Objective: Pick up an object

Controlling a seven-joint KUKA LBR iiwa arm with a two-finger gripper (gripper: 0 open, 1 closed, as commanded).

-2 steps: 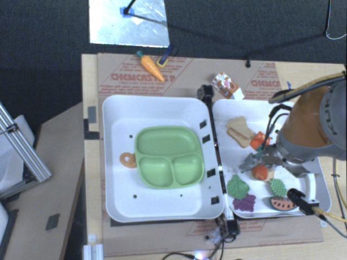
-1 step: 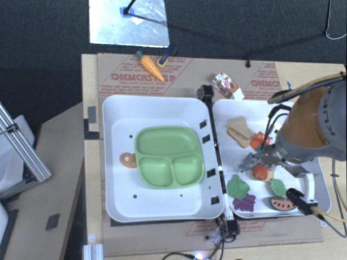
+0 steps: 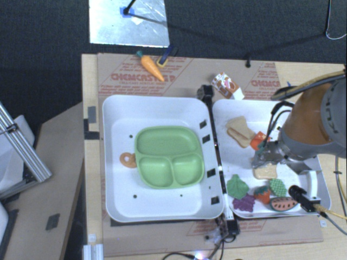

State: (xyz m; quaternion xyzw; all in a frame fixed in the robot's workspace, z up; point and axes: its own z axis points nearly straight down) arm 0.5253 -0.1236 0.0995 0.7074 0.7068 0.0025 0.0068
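Holding a green tray [image 3: 165, 157], left bin [image 3: 116, 123]; claw [image 3: 264, 158] grip unclear.

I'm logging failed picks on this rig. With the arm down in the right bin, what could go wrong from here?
1. The tool sits among crowded toy food: the bread slice and an orange piece lie close, so it may nudge them or close on two.
2. The flat bread slice may slip free.

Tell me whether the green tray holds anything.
Empty. All three compartments of the green tray show bare green; the pretzel lies outside it on the bin floor.
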